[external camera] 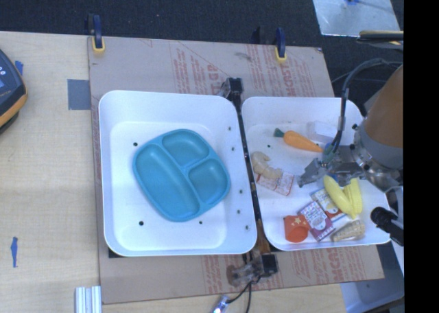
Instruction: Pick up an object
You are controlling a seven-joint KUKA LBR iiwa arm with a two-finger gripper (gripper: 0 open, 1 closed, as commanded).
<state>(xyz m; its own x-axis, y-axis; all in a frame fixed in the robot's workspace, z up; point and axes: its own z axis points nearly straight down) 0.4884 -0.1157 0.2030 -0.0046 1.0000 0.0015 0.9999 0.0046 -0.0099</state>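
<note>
The right bin (pixel 271 109) holds several small objects. An orange carrot (pixel 302 141) lies toward the back, and a yellow banana (pixel 345 196) lies at the right. A cream-coloured piece (pixel 266 167) is near the left wall. A red item (pixel 295 229), a red-and-white packet (pixel 317 214) and a tan piece (pixel 348 231) lie along the front. My gripper (pixel 317 169) hangs over the middle of this bin, just left of the banana and in front of the carrot. It carries nothing that I can see.
The left bin (pixel 113 109) holds a blue divided plate (pixel 180 174). A clear plastic item (pixel 321 129) lies behind the carrot. The grey arm with its orange band (pixel 387 116) comes in over the right bin's right side. A black clip (pixel 234 87) sits where the bins meet.
</note>
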